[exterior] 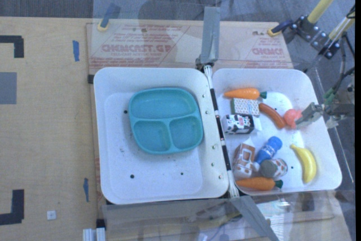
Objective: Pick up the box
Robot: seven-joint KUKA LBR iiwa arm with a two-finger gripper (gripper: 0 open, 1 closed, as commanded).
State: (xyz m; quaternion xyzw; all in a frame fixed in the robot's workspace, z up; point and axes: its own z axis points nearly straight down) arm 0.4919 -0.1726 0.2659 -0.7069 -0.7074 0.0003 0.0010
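Tool [309, 114] sits at the right-hand side of the right bin [316, 86], low over the white floor, and whether it is open or closed I cannot tell from this angle; nothing shows in its grip. Just to its left lies a small pink-orange toy [291, 117], touching the end of a long orange sausage shape [272, 115] that slants across the bin. Now the box [246, 106]: it lies near the top left of the right bin, a small patterned carton with a green edge, directly below a carrot [243, 93] and just above a black-and-white cow-print carton [239, 124] that rests close to the divider between the bins. The box is well apart from the tool, with the sausage shape between them. Lower down, a brown-and-white packet [244, 158] stands beside a blue bottle [269, 149], a grey round thing [273, 167] is tucked under the bottle, and a second carrot [258, 183] lies along the bottom edge. A banana [306, 162] curves down the lower right side. Over in the left bin [110, 87], a teal divided plate [166, 120] with three compartments sits in the middle. Both bins rest on the tan worktop [45, 121].
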